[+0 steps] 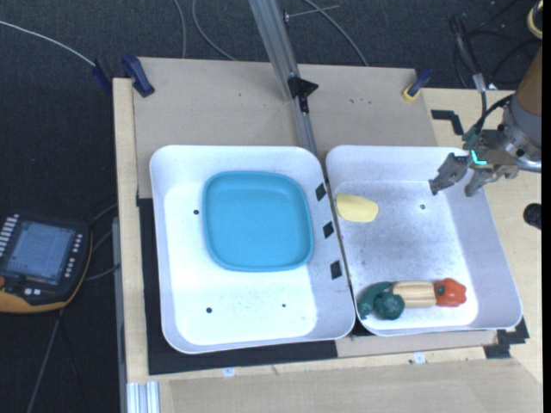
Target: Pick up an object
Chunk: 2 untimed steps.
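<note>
**K:** Two white bins are sitting side by side on the bench. Left bin point(176, 256) is holding a blue plate point(258, 220), lying flat, roughly centred toward the far side.

**M:** Right bin?

**K:** Right bin point(491, 256) is carrying three things. Yellow object point(356, 208) is lying at the far-left part, just beside the wall shared with the left bin. Along the near wall, a green object point(381, 303), a tan wooden piece point(414, 294) and a red piece point(450, 292) are lying in a row, left to right, touching or nearly so. Can't tell if they're one toy or separate parts.

**M:** Arm?

**K:** Arm is reaching in from the right. Gripper point(459, 180) is hovering over the far-right corner of the right bin, fingers pointing left and down.

**M:** Grasping anything?

**K:** No. Fingers are standing spread apart, released, nothing between them. A small teal light is glowing on the wrist just right of the fingers.

**M:** Distance to targets?

**K:** Yellow object is lying well apart from the gripper, to its left. The green-tan-red row is sitting well apart too, toward the near side. Nothing is touching the fingers.

**M:** Anything else around?

**K:** Handheld pendant point(39, 256) is resting off the bench at the left. Metal pole point(275, 33) is running up at the far side between the bins.
</note>
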Motion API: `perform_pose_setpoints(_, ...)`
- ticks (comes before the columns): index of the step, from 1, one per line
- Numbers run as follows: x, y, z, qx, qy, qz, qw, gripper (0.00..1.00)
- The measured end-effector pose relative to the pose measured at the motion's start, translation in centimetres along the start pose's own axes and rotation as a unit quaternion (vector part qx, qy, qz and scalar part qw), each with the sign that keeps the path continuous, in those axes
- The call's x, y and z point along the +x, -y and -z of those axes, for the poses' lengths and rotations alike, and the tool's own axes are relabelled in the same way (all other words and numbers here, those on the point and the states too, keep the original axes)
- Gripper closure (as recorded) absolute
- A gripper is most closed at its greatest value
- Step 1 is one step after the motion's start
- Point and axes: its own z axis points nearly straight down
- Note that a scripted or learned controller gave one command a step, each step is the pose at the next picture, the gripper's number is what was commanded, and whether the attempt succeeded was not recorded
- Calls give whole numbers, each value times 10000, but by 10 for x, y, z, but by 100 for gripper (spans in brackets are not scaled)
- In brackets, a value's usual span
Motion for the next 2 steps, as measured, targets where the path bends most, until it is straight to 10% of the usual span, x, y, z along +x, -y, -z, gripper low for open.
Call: perform_pose_setpoints(2,1,-9,-54,21,-4,1,10000,0)
